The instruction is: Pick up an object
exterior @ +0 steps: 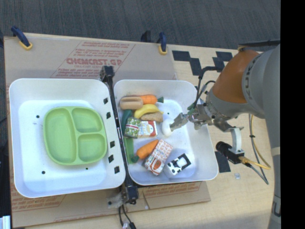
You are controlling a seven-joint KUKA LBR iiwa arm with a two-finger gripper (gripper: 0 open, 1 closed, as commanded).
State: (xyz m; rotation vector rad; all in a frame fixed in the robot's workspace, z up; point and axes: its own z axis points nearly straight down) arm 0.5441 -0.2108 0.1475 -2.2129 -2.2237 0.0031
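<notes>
- Camera view: your gripper [177, 122] hangs over the right bin [206, 173], beside a small white object [167, 127]; I cannot tell its opening or any hold.
- You're at the approach step; next, descend squarely onto that object.

The arm [259, 87] is a thick grey cylinder with a broad orange band [233, 82] wrapped round it above the wrist. Below the band sits a cluster of dark and metallic fittings, with thin black cables looping out of it. The gripper [180, 121] itself is slim, in pale grey metal
</notes>
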